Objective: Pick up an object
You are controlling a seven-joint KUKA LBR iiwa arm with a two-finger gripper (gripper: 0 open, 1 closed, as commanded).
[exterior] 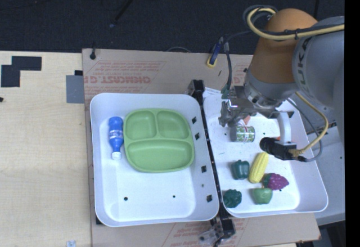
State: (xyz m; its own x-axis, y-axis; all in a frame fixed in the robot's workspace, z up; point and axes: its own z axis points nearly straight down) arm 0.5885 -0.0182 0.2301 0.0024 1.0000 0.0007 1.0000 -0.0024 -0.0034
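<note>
The arm (292, 60) reaches in from the right over the far part of the right bin (315, 198), and its pincer (232, 122) hangs low there, near the bin's left wall. Whether the pincer is released or clenched cannot be told from this slant, and nothing can be seen gripped in it. Just to its near right lies a small can (245, 134) with a green label, on its side on the bin floor, very close to the pincer; contact between them cannot be made out. Nearer in the same bin sits a cluster of toy foods: a dark green pepper (240, 169) just beside a yellow corn cob (259, 167), a purple bunch of grapes (276, 182) to their right, a light green piece (261, 196) just near of the corn, and a dark green piece (232, 198) at the near left corner. The left bin (112, 206) holds a green divided plate (158, 140) with a blue bottle (115, 137) lying along its left side. Both bins rest on cardboard on the pale desk (39, 156).
</note>
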